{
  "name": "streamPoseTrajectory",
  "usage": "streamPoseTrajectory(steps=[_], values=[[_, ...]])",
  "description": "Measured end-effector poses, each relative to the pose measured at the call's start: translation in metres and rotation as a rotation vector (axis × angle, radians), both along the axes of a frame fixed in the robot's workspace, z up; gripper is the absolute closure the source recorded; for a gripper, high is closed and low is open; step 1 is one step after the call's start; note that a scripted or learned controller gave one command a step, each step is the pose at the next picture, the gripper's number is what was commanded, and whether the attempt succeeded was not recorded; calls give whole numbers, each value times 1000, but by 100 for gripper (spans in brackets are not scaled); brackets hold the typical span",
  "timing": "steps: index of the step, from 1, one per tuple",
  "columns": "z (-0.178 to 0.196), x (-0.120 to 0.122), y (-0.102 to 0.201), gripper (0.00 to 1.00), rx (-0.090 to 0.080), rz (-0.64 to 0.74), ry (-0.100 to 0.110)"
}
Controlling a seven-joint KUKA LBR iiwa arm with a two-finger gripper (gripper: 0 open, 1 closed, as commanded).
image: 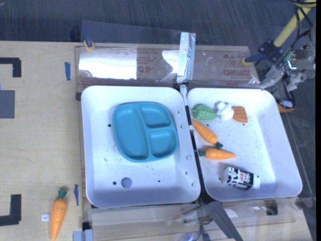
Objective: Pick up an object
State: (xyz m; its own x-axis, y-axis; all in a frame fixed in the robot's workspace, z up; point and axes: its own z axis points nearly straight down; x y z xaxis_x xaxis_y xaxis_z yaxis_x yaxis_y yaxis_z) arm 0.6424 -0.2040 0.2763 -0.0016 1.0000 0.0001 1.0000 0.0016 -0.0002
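The gripper sits at the upper right of the frame, outside the right bin and just past its upper right corner — whether it is apart or together cannot be told. Objects in the right bin lie to the lower left of it: a green toy, a white piece and an orange block near the top edge, two carrots below them, a black-and-white carton lowest. The left bin holds a blue divided plate. A third carrot lies on the bench, lower left — well apart.
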Motion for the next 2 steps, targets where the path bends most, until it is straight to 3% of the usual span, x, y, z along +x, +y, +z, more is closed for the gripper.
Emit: streamPoseTrajectory(steps=[1, 2], values=[[-141, -3, 26, 0, 3, 50, 8], [-163, 12, 23, 0, -3, 100, -7]])
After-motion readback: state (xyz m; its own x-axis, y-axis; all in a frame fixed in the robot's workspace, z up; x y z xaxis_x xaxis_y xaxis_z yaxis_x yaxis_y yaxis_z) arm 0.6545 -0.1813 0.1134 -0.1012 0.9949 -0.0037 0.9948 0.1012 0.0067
